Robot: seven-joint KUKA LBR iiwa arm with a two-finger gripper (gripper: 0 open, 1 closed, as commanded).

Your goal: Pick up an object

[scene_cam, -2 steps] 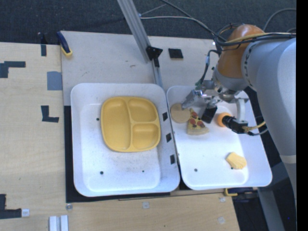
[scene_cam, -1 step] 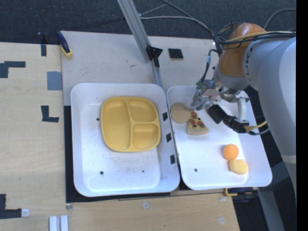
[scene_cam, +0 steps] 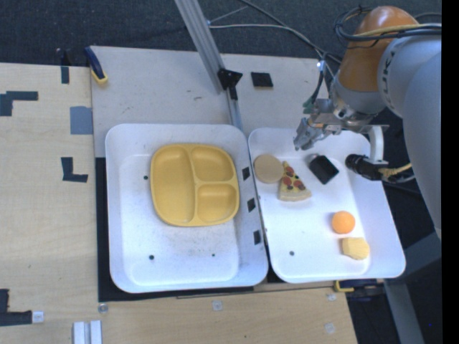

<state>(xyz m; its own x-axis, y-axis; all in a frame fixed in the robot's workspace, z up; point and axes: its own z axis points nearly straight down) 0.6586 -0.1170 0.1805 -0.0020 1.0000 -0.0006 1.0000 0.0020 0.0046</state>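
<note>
The right bin holds a round tan disc, a pizza slice toy, a small black block, an orange ball and a yellow lump. My gripper hangs over the bin's far edge, above and just left of the black block, right of the tan disc. Nothing shows between its fingers. Whether they are open or shut is unclear from this angle.
A yellow divided plate lies in the left bin. A slanted metal pole rises behind the bins. Cables trail from the wrist along the right bin's right side.
</note>
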